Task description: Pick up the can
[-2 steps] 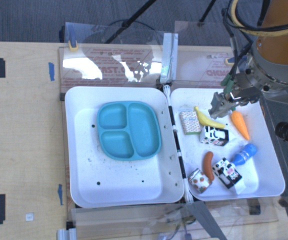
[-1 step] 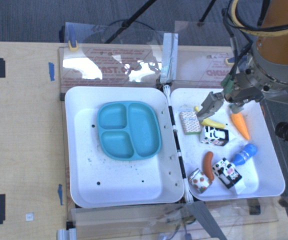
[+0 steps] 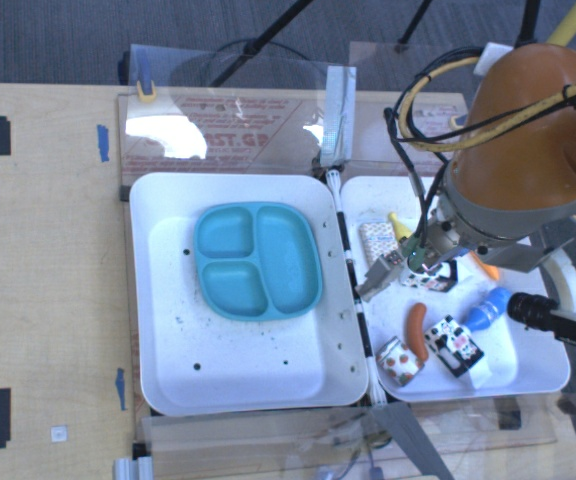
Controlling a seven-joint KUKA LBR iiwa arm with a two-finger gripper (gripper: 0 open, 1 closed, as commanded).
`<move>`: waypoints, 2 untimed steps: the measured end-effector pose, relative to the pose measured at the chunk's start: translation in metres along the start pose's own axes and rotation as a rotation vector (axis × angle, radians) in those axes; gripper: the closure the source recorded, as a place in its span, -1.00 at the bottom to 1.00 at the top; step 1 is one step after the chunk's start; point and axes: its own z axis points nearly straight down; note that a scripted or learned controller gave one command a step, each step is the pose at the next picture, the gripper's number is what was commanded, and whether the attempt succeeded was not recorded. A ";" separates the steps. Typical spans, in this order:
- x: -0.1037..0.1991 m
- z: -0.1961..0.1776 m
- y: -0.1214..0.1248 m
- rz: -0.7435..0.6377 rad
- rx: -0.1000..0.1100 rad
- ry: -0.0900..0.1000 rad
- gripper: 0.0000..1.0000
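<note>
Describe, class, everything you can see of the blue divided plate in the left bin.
The blue divided plate is a light turquoise tray with rounded corners, plastic by its look. Raised ridges split it into three compartments: two smaller ones on the left, one long one on the right. It lies flat, right side up, slightly rotated, on the floor of the left white bin, towards the back. Nothing lies in it, and it touches only the bin.

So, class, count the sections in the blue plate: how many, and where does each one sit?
3. The blue plate in the left bin has one tall section along its right side and two smaller sections stacked on its left, one behind the other. No part of it is hidden.
</note>
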 end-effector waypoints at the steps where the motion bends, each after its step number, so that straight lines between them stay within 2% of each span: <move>1: -0.063 -0.133 0.001 -0.294 -0.004 -0.004 -1.00; 2: -0.049 0.027 -0.017 -0.509 -0.002 -0.001 -1.00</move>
